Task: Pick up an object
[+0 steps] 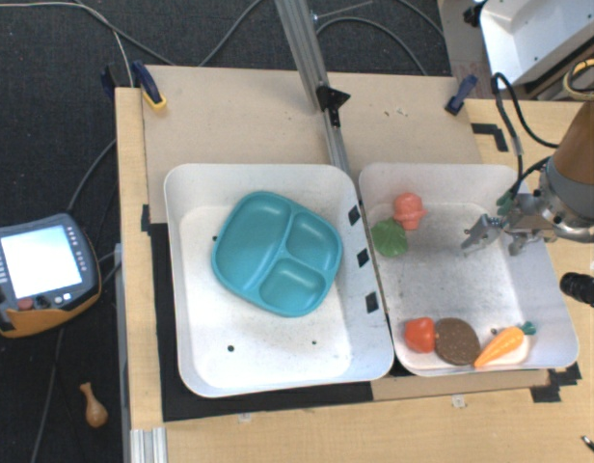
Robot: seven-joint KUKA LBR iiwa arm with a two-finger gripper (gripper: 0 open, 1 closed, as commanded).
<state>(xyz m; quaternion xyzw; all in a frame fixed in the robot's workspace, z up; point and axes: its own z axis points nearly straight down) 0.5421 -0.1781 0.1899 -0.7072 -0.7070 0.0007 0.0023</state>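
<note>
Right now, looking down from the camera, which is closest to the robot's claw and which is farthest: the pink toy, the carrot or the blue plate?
Measured from the gripper in the right bin:
1. Pink toy, at the far left of the same bin.
2. Carrot, at that bin's near edge; only a little farther than the pink toy.
3. Blue plate, in the left bin, clearly farthest.

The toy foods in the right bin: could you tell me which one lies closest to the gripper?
The pink toy, at the bin's far end beside the green one, is closest to the gripper; the other three lie along the near edge.
</note>
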